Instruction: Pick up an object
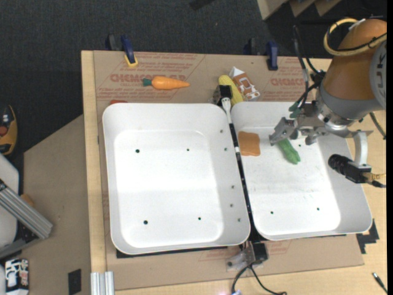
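A small green pod-shaped plastic piece point(291, 153) lies slanted on the floor of the white bin on the view's right point(307, 226). A flat tan square slab point(249, 144) rests against the bin's left wall.

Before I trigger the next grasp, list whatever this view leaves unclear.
1. Green object, camera view: its upper end lies under the gripper, so contact or grip cannot be judged.
2. Yellow item and printed packet behind the right bin: too small and overlapping to identify.
3. Arm: cut off by the frame's right edge.
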`<move>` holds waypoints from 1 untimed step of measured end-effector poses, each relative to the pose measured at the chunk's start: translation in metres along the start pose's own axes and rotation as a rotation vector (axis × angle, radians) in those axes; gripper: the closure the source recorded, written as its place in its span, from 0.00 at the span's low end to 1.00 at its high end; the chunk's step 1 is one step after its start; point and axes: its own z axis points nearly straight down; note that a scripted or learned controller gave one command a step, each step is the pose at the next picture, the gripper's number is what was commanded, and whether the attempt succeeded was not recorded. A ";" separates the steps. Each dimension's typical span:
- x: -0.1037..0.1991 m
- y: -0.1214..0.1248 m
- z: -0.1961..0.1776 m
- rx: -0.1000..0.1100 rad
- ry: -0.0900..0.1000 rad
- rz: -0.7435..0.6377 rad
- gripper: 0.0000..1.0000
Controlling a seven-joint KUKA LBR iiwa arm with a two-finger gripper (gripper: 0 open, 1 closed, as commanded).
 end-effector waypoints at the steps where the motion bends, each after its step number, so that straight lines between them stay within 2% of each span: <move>1: 0.009 0.013 0.108 0.003 0.002 0.000 0.00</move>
